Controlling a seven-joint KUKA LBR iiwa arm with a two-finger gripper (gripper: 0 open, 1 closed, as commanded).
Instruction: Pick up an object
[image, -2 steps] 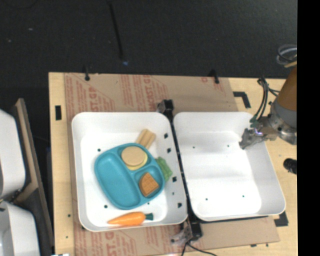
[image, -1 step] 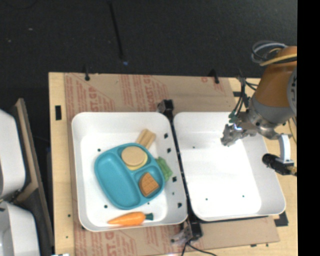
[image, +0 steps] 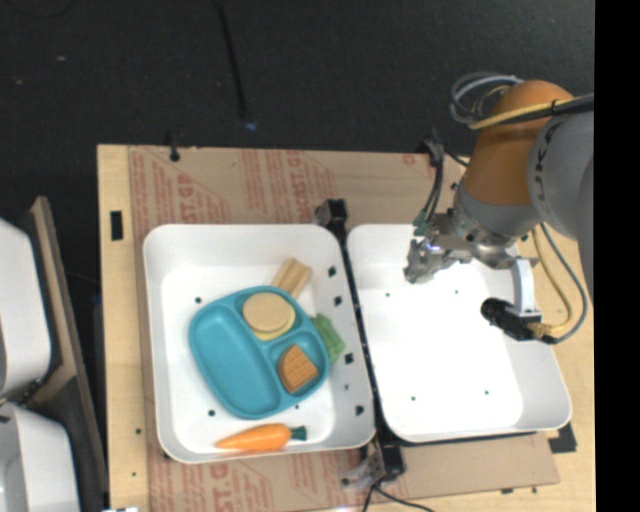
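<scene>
Hovering at twelve o'clock over the right bin (image: 500, 400), gripper (image: 425, 262) state untellable, well apart from tray (image: 235, 365) and carrot (image: 262, 437), probably awaiting approach.

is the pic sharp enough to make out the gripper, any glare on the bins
Camera view: soft and low-resolution overall; the gripper is a dark blurred cluster, fingers unreadable. The right bin is bright, nearly washed out, without a distinct glare spot. The left bin shows soft shadows beside the blue tray.

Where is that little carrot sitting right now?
The carrot lies in the left bin, along its near wall, just below the blue tray.
</scene>
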